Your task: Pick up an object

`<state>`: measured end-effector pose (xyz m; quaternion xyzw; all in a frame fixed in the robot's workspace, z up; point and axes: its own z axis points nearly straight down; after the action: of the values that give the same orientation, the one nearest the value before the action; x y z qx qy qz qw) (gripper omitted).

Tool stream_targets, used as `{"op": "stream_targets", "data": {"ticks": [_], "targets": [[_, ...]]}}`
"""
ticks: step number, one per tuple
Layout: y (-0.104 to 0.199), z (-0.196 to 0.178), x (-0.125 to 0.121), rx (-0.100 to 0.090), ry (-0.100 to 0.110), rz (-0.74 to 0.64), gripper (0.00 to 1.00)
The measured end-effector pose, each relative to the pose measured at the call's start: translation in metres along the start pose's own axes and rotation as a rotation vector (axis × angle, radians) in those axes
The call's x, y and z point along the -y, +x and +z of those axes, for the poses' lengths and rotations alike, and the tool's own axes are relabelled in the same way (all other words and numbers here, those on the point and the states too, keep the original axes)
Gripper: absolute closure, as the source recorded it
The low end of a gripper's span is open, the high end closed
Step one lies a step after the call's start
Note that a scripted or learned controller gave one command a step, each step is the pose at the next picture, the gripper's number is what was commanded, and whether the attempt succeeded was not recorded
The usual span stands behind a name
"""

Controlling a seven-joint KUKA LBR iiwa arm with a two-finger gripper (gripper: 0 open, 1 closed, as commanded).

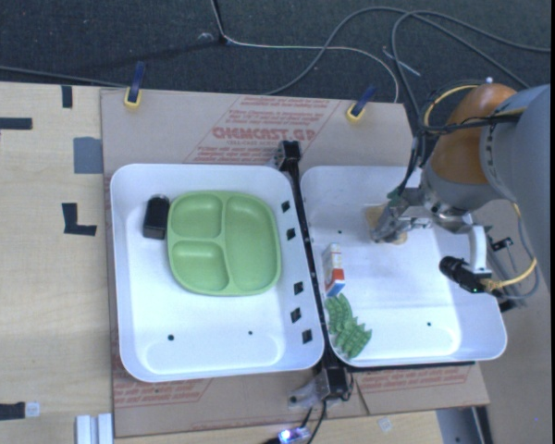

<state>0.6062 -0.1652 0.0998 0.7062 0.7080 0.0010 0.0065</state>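
In the right bin (pixel 444 331) my gripper (pixel 389 227) is low over the floor near the far side, with a small tan object (pixel 379 214) just at its tip. Nearer the divider lies a small white and red box (pixel 334 268), and below it a green leafy piece (pixel 348 325). The grey arm with its orange band (pixel 467 146) comes in from the right above the bin.
The left bin (pixel 139 340) holds a green divided plate (pixel 225 242) and a small black block (pixel 155 217) beside the plate's left edge. Cables run across the dark floor at the back. A black fitting (pixel 462 273) hangs from the arm over the right bin.
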Motion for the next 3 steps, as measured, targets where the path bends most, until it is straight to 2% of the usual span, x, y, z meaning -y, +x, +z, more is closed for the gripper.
{"op": "stream_targets", "data": {"ticks": [1,2,3], "targets": [[-0.001,-0.043,-0.004,-0.008,0.008,0.001,1.0],[-0.002,-0.086,-0.008,-0.007,0.007,0.001,1.0],[-0.01,-0.146,-0.011,-0.006,0.005,0.002,1.0]]}}
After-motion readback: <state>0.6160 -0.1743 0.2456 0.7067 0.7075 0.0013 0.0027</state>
